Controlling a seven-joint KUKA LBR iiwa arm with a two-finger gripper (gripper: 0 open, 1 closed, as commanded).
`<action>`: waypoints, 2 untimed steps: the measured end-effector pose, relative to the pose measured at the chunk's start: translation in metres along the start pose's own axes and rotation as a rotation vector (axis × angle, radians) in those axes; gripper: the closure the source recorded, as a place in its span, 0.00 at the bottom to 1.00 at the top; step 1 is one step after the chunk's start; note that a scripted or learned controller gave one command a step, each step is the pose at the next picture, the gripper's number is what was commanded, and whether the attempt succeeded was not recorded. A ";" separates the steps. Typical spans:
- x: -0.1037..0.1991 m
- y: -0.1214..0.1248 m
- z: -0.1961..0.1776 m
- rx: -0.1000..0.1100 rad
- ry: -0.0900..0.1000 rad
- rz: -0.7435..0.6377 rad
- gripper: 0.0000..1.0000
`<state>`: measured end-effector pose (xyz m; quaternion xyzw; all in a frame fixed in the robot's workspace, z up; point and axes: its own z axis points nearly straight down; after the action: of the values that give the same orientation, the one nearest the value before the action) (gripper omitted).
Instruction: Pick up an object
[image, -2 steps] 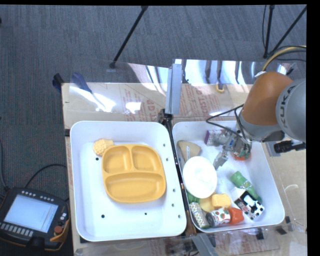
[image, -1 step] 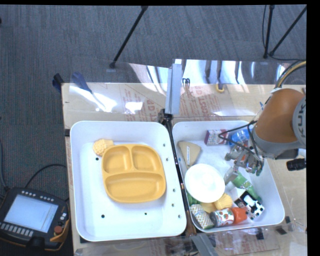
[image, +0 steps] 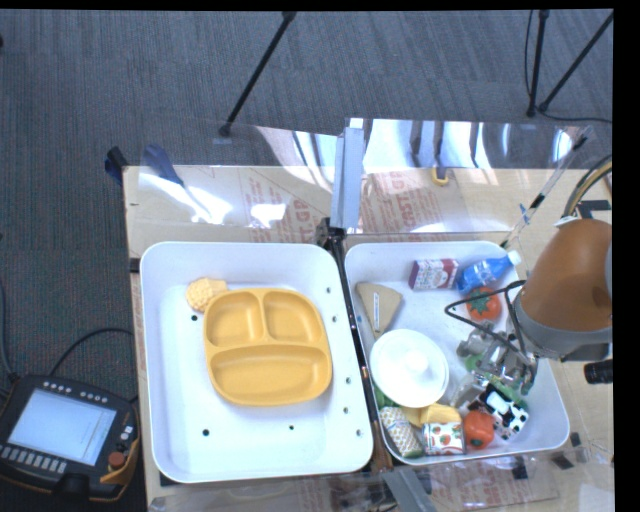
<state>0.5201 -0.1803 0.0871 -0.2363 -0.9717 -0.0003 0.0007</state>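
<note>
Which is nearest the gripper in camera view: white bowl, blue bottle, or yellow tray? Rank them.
From the gripper, in the right bin:
1. white bowl, just to its left in the same bin.
2. blue bottle, at that bin's far edge.
3. yellow tray, over in the left bin.

Right bin (image: 552, 300) crowded; left bin (image: 160, 330) roomier

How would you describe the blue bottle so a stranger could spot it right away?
Look in the right-hand white bin, along its far wall. The blue bottle lies on its side there, just right of a small red and white carton. It is the one bright blue thing in that bin, with a white cap.
</note>
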 end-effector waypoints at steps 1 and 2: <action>-0.001 0.001 -0.010 -0.002 -0.001 -0.003 1.00; 0.024 -0.050 -0.021 0.000 -0.001 0.032 1.00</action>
<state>0.4756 -0.2136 0.1083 -0.2519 -0.9678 -0.0003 0.0004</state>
